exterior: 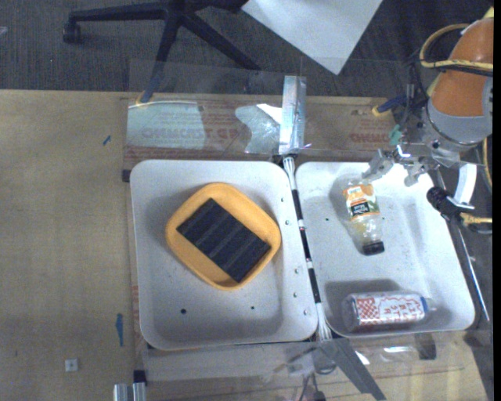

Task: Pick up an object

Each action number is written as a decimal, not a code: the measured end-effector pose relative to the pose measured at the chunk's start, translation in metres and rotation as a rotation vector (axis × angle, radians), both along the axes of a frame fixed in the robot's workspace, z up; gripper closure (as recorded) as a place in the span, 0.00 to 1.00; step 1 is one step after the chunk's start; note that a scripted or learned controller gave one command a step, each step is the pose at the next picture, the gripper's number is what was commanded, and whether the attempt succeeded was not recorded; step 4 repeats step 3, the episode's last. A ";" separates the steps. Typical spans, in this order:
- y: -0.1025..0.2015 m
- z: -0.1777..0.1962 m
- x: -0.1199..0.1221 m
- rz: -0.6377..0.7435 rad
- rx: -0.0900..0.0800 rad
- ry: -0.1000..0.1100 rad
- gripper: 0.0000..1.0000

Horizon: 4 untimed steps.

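Observation:
In the right bin (438, 258) a small clear bottle (363, 217) with an orange label and a black cap lies on its side, cap toward the front. A cylinder with a red and white pattern (387, 308) lies along that bin's front wall. The left bin (156, 298) bears an orange pad with a black ribbed top (223, 236). My gripper (394, 168) hangs over the back of the right bin, just up and right of the bottle's base. Its fingers (375, 167) are spread open, and nothing sits between them.
A metal divider post (293, 113) and clear plastic sheeting stand behind the bins. The arm's orange band (466, 47) and cables rise at the right edge. An office chair base (180, 23) stands on the floor beyond the bench.

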State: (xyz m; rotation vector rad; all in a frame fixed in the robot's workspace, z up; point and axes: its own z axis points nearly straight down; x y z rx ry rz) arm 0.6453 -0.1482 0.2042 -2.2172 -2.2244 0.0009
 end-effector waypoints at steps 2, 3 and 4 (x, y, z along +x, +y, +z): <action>0.029 -0.103 0.025 0.048 -0.005 -0.014 1.00; 0.063 -0.015 0.017 0.256 -0.003 -0.011 1.00; 0.063 -0.015 0.017 0.256 -0.003 -0.011 1.00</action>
